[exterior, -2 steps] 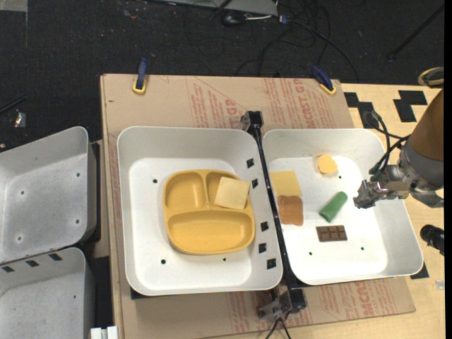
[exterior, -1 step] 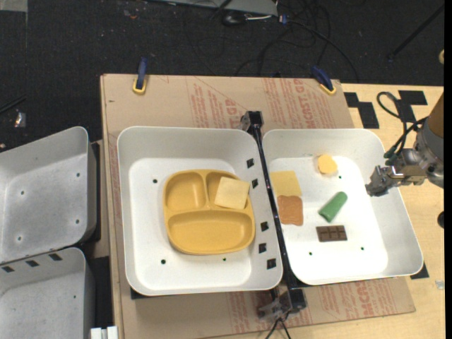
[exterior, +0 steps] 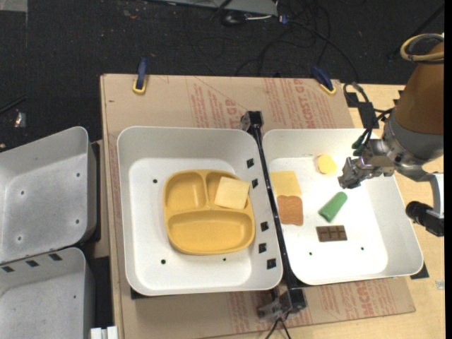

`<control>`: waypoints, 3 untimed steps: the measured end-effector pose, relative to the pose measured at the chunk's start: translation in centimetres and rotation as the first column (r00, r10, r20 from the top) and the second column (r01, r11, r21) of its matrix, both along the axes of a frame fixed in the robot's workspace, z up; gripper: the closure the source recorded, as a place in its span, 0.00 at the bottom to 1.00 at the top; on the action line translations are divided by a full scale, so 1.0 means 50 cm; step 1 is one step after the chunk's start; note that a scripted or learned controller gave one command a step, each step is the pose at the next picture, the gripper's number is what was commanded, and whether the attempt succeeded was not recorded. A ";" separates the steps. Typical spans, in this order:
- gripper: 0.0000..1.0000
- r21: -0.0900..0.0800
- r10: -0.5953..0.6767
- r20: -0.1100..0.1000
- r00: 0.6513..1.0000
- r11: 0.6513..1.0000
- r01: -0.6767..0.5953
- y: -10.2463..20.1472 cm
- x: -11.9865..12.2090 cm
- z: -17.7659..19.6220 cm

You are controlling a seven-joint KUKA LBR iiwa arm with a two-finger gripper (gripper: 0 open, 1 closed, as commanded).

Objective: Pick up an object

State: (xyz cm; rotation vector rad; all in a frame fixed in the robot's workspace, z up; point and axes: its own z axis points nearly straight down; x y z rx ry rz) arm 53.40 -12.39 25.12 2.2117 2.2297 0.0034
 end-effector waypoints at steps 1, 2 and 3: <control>1.00 0.001 -0.001 -0.003 1.000 1.000 0.001 0.100 -0.001 -0.014; 1.00 0.000 0.000 -0.001 1.000 1.000 0.000 0.198 0.020 -0.001; 1.00 0.001 0.001 -0.001 1.000 1.000 -0.001 0.306 0.058 -0.005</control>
